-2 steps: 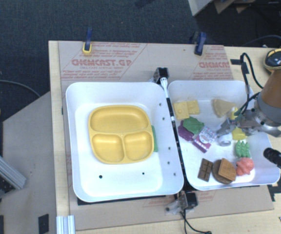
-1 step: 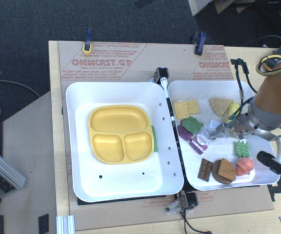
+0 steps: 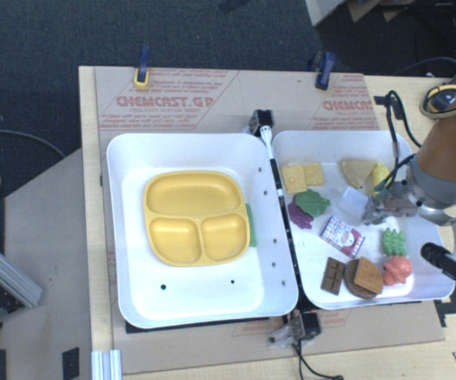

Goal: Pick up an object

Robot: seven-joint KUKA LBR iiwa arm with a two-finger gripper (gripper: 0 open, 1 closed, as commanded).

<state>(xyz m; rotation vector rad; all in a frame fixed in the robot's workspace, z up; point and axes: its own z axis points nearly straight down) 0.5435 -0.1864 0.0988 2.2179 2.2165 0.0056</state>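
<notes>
The right bin (image 3: 315, 144) holds several toy foods. Among them are a yellow cracker (image 3: 302, 176), a green leafy piece (image 3: 313, 203), purple grapes (image 3: 299, 215) and a pink-and-white packet (image 3: 343, 236). Nearer the front lie a chocolate bar (image 3: 333, 275), a brown waffle (image 3: 364, 277), a pink strawberry (image 3: 398, 269) and a green broccoli piece (image 3: 393, 241). A tan chip (image 3: 356, 171) and a yellow piece (image 3: 381, 174) sit at the back. My gripper (image 3: 380, 209) hangs low over the bin's right half, just above the broccoli and beside a pale clear item (image 3: 353, 204).
The left bin (image 3: 125, 236) carries a yellow divided plate (image 3: 195, 216) with a green strip (image 3: 250, 225) at its right edge. A black divider rail (image 3: 279, 212) runs between the bins. Cables (image 3: 393, 109) trail behind the arm at the right.
</notes>
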